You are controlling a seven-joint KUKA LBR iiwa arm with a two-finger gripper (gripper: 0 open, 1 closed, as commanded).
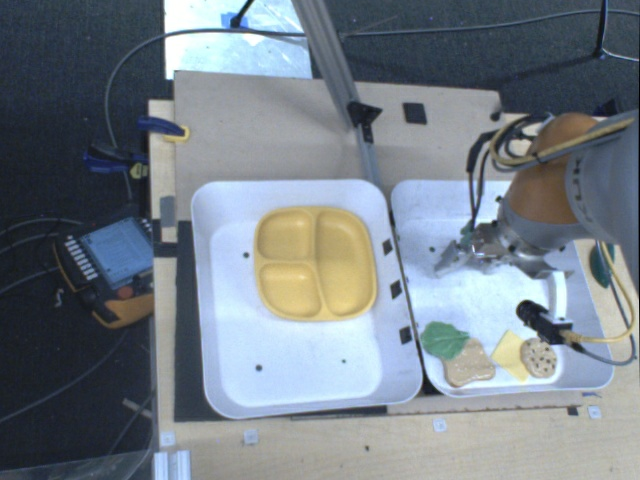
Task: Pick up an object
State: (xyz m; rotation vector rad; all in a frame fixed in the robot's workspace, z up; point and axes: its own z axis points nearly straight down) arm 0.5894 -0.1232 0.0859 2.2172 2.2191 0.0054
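Grey arm with orange band reaches in from the right, its two-finger gripper (450,259) low over the bare floor of the right white bin (420,208), fingers apart, nothing between them. Along that bin's near edge lie a green leaf-shaped piece (443,339), a tan toast-shaped slice (468,364), a yellow cheese wedge (510,353) and a round speckled cookie (539,358), well apart from the gripper. The left white bin (230,368) holds a yellow three-compartment plastic plate (315,263).
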